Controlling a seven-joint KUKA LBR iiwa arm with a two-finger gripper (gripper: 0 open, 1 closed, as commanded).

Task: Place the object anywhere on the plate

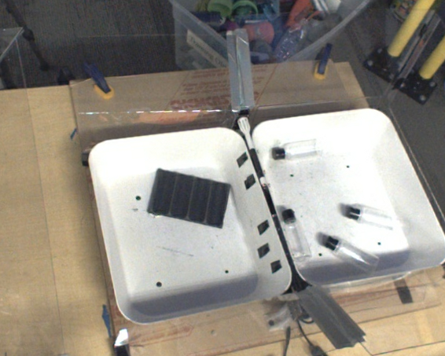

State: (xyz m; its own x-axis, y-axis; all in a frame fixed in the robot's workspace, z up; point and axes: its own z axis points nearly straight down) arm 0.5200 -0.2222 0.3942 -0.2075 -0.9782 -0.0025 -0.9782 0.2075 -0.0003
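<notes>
A dark ribbed plate (189, 198) is lying in the left bin (121, 263). Right of the plate, past the divider, four clear vials with black caps (294, 151) (292, 233) (346, 249) (368, 216) are resting in the right bin (414, 193).

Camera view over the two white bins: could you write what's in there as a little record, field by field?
left bin: holds one dark ribbed plate, lying flat and turned at a slant
right bin: holds four clear vials with black caps
vial near back wall: lying on its side
vial by the divider: lying along the bins' shared edge
two vials toward front right: lying apart, both slanted
on the plate: nothing yet
</notes>
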